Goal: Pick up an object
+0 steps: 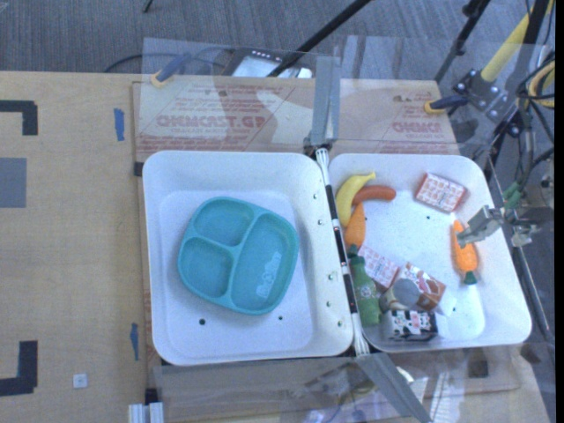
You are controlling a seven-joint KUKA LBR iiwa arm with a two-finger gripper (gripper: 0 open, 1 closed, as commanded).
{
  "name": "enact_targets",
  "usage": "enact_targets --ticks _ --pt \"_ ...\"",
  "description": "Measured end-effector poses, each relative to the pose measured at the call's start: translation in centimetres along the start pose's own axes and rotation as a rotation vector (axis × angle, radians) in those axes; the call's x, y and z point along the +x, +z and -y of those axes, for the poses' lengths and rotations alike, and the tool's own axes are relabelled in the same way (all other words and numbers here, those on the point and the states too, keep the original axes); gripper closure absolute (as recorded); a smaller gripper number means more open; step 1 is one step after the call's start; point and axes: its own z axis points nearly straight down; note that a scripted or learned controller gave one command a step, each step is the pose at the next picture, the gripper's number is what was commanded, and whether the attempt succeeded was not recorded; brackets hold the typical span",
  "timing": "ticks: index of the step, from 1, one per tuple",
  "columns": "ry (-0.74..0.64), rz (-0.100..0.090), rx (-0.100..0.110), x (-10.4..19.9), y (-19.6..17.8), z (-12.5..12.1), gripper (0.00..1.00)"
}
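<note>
Teal tray (238, 254) in left bin (167, 192); toy food in right bin (507, 307).

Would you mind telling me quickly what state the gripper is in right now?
Gripper: over the right bin, just above the toy carrot; whether it is open or closed cannot be told.

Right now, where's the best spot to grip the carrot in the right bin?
Grip the carrot across its orange middle, coming straight down from above. It lies flat, lengthwise along the right bin, green top toward the camera, with bare floor on both long sides. The gripper already hangs beside it.
</note>
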Motion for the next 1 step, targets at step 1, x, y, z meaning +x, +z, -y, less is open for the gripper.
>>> enact_targets --ticks 1 --pt "0.117 -0.002 -0.008 -2.82 16.14 0.43 0.00"
